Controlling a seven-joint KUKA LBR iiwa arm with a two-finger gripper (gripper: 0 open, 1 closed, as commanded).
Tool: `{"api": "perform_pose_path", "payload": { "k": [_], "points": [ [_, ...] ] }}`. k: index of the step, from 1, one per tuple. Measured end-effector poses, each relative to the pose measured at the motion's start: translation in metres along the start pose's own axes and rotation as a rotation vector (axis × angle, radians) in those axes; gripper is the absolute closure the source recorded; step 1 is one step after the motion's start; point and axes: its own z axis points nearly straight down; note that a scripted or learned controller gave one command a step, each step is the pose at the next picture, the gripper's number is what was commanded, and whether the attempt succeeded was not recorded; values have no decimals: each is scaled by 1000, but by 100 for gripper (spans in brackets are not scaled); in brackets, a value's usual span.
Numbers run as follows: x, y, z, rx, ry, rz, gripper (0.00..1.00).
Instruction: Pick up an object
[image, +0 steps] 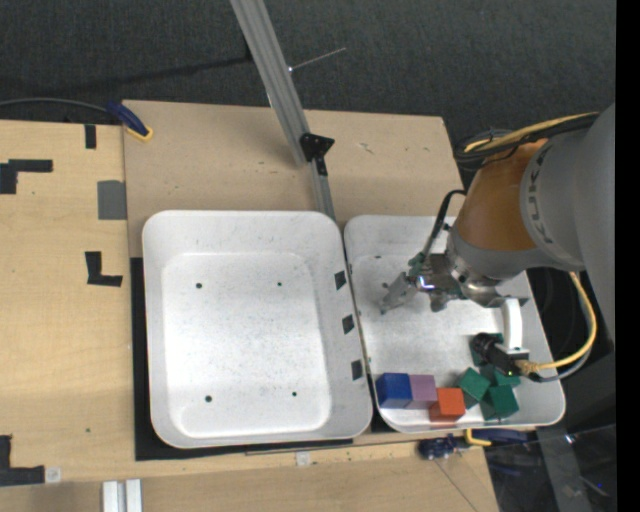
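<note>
Along the near edge of the right bin (400, 240) lies a row of small blocks: a blue cube (394, 389), a purple block (423, 387), an orange cube (450, 403) and two green blocks (475, 382) (500, 401). My gripper (413, 298) hangs over the middle of that bin, well behind the blocks and apart from them. Its fingers are spread open, and nothing is between them.
The left bin (160, 240) sits beside the right one, their rims touching. A slanted metal pole (285, 90) rises from the back of the bench between them. The arm's orange band (505, 205) and grey body cover the right bin's right side.
</note>
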Motion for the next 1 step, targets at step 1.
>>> {"api": "perform_pose_path", "payload": {
  "k": [1],
  "points": [
    [1, -1, 44, -4, -1, 0, 0]
  ]
}}
